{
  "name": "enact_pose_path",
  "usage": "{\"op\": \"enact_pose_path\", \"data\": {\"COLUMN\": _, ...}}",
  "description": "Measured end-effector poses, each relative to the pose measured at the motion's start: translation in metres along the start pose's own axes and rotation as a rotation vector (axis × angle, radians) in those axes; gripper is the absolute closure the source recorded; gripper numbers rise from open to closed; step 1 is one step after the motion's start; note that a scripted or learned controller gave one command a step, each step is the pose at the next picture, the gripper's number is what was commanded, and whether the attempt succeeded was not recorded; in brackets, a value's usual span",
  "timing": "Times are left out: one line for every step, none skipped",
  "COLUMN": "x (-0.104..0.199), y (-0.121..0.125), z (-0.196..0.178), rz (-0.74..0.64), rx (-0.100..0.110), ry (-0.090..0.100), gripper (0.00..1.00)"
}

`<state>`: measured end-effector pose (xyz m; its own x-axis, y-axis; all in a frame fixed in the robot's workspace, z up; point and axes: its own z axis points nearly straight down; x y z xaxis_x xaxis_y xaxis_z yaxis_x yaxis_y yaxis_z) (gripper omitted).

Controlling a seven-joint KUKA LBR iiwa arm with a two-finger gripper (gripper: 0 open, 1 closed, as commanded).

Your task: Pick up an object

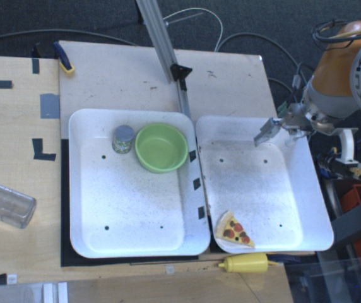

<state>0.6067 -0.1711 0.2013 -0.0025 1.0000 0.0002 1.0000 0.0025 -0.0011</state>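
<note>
A green bowl (161, 147) sits in the back of the left bin (86, 232), with a small grey-lidded jar (123, 139) touching its left side. A pizza slice toy (233, 228) lies at the front left corner of the right bin (307, 194). A yellow mustard bottle (246, 263) lies on the bench just in front of that bin. My gripper (267, 132) hangs over the back right part of the right bin, far from the pizza slice, with nothing visible between its fingers.
A slanted metal pole (161, 36) crosses the back of the bench down to the gap between the bins. A clear plastic cup (4, 202) lies on the wooden table at the left. A blue and yellow clamp (63, 58) sits at the back left.
</note>
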Motion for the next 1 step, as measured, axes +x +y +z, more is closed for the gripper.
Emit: {"op": "enact_pose_path", "data": {"x": 0.0, "y": 0.0, "z": 0.0, "rz": 0.0, "rx": 0.0, "ry": 0.0, "gripper": 0.0}}
